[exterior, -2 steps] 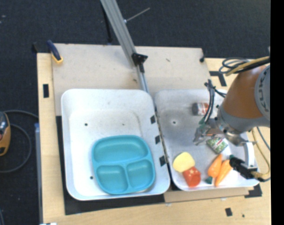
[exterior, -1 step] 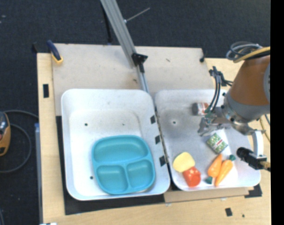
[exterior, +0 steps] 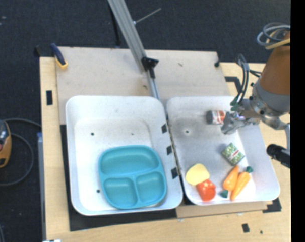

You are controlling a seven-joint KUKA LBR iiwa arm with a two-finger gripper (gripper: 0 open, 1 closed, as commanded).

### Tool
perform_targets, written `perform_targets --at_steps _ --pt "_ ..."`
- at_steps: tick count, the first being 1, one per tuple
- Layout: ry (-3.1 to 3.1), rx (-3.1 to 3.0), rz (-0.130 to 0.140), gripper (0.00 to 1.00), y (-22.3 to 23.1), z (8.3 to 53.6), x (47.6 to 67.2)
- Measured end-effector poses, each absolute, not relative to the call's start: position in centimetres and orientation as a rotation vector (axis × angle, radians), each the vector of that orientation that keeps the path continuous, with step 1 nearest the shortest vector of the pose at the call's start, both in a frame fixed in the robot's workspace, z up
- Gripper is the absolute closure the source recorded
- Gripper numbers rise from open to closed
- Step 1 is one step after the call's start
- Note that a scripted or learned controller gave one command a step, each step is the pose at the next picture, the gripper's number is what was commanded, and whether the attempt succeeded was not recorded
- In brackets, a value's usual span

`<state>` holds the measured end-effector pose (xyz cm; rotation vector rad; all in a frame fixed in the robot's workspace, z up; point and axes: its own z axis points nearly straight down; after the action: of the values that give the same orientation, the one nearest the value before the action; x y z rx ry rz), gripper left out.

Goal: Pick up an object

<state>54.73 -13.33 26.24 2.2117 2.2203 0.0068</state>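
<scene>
No legible writing: green carton (exterior: 233, 154), small can (exterior: 216, 117) beside pincer (exterior: 229, 127).

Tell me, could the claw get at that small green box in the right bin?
Probably yes. The green box lies alone on the bin floor, apart from the carrots, and the claw hovers just above it in the picture with nothing between them.

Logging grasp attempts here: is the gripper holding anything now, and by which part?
It cannot be told. The gripper sits right beside the small can in the right bin, but no grip on it is visible.
</scene>
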Motion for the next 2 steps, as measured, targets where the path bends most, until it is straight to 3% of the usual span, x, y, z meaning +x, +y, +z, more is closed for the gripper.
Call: perform_targets --at_steps 1,2 --pt "2.223 2.214 0.004 1.00 -13.4 28.9 54.9" --pt "2.227 2.213 0.001 1.00 -9.1 27.9 58.0"
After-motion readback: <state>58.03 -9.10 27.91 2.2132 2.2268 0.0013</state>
